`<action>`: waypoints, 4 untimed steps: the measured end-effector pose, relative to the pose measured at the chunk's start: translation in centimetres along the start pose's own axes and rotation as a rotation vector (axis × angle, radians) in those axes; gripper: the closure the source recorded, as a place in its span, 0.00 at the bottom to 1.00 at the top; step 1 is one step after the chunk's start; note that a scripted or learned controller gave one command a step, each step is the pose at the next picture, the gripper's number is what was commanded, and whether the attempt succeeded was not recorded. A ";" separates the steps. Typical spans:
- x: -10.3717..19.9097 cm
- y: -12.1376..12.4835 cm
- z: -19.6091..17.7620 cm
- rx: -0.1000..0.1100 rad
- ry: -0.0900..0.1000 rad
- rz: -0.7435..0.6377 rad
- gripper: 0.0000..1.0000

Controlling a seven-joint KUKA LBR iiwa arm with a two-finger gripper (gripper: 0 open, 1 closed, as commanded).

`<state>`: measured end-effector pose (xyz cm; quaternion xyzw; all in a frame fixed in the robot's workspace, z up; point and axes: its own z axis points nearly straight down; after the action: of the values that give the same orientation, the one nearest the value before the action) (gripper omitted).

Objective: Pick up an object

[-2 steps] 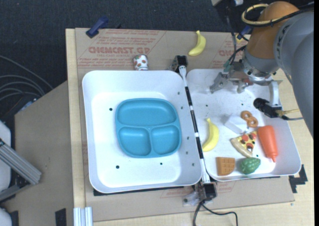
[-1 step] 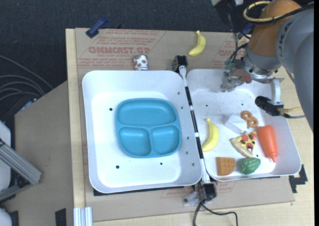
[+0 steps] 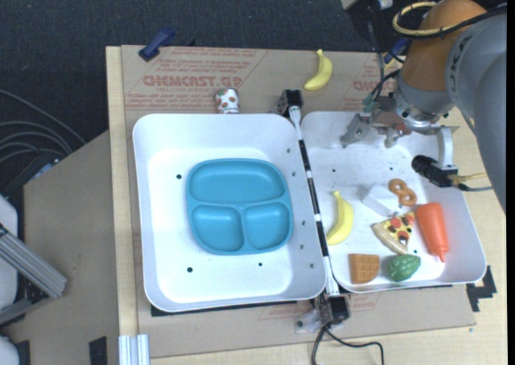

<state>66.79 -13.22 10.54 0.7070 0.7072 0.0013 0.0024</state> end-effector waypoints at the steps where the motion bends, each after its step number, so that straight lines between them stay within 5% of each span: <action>1: 2.5 -0.2 2.1 0.009 0.003 -0.001 0.00; 2: 2.5 -0.1 1.0 0.006 0.002 -0.001 1.00; 3: 2.5 -0.1 1.0 0.007 0.002 -0.001 0.00; 4: 2.5 0.0 0.0 0.004 0.003 -0.001 1.00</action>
<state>66.75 -10.72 10.53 0.7065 0.7077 0.0007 -0.0001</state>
